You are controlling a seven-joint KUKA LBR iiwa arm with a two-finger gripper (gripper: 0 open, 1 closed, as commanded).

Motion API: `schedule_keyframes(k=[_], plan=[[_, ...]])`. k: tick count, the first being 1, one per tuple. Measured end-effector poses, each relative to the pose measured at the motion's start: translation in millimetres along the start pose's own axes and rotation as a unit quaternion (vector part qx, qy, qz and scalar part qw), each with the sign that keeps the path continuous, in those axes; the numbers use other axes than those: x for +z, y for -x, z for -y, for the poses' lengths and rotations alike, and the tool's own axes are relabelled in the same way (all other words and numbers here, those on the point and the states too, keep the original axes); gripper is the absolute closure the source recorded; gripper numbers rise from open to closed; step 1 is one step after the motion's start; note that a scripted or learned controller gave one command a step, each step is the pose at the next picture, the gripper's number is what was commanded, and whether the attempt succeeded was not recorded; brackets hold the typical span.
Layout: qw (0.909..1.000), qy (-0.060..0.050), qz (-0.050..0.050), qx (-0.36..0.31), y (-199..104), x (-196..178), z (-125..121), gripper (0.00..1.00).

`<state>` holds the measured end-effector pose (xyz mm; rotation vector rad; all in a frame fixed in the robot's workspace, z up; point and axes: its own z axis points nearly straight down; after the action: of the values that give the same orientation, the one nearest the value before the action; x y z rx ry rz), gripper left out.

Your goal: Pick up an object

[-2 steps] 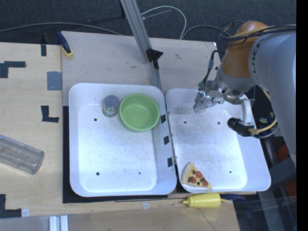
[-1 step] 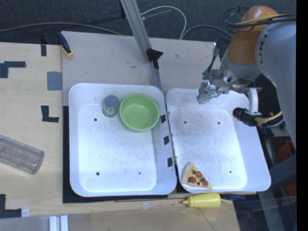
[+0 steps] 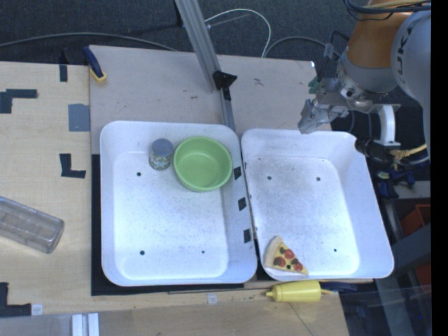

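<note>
A green bowl (image 3: 203,163) sits in the left bin (image 3: 126,257) near its far right corner, with a small grey can (image 3: 161,154) just to its left. A toy pizza slice (image 3: 284,255) lies on the near left rim of the right bin (image 3: 350,208). A yellow mustard bottle (image 3: 297,292) rests on the bench in front of that bin. My gripper (image 3: 310,123) hangs over the far edge of the right bin, away from every object, with nothing seen in it.
A clear plastic container (image 3: 26,225) lies on the bench at the far left. A slanted metal pole (image 3: 199,37) rises behind the bins. Cables trail across the back and right side.
</note>
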<state>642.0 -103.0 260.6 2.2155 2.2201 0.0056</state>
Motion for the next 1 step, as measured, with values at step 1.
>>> schedule_keyframes(k=[1], plan=[[1.0, -0.003, -0.001, 0.0, -0.5, -14.1, -0.5, 1.0]])
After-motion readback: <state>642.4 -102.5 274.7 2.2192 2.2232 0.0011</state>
